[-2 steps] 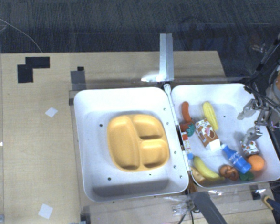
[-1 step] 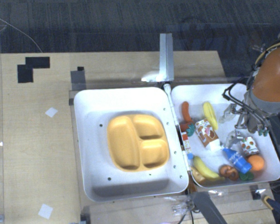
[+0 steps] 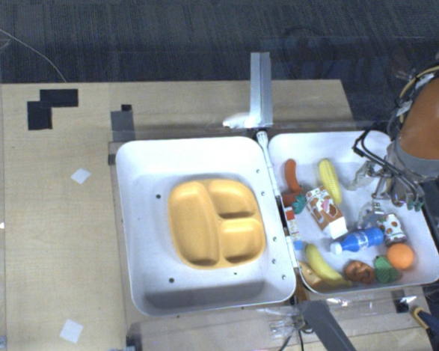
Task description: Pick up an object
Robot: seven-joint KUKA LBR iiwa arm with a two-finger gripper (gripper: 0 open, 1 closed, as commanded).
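**Over the right bin: arm low above a crowded corner**

Across the left half of the frame lies the bare wooden bench, with a few black patches at upper left. Next comes the left bin, which holds a yellow divided tray at its middle, with open white floor all round it out to the rim. A metal post stands at the top where the two bins meet.

Right of the seam, the right bin is crowded. Near its left wall lie a red sausage, a small teal piece and a yellow corn cob; a small carton lies tilted at the centre. Lower down are a blue bottle, a banana along the bottom edge, a dark brown piece, something green and an orange in the lower right corner. The bin's upper strip is the freest floor.

At the right edge the arm reaches in, its orange band uppermost. The gripper hangs low over the bin's right side, just above the blue bottle. Whether its fingers are open or closed cannot be told, and nothing shows between them.
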